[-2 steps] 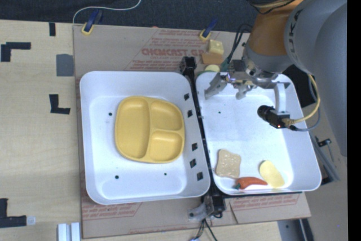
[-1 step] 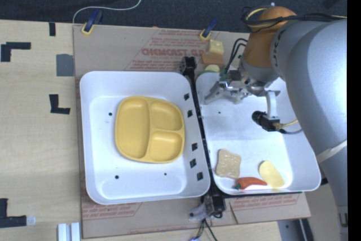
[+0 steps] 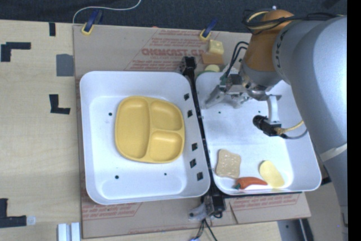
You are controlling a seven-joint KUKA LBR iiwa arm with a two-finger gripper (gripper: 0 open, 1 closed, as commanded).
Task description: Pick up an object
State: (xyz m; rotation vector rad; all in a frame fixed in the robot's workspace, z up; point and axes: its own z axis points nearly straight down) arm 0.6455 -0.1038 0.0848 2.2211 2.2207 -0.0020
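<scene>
1. The jaws (image 3: 217,95) hang over the upper left corner of the right bin (image 3: 307,147), low near its floor, with nothing between them; whether they are spread or pressed together I cannot tell, since they show as a pale grey blur
2. The things to be picked lie well apart from them, along the lower edge of the right bin: a tan cracker-like piece (image 3: 228,163), a red-orange pepper-shaped piece (image 3: 250,182) and a yellow oval piece (image 3: 272,173)
3. The left bin (image 3: 93,138) bears a yellow divided plate (image 3: 149,128), in the middle left of the frame
4. Risk: closing where the jaws now hang would likely catch bare floor, as no piece lies under them
5. Risk: the pepper piece lies against the bin's lower wall and just beside the yellow oval, so a descent there could strike the rim or push both pieces
6. Risk: the cracker piece looks flat and may slip from a pinch
7. Hard to read: the arm's bulk covers the bin's upper right, and a yellowish block (image 3: 213,52) above the bin is unclear
</scene>
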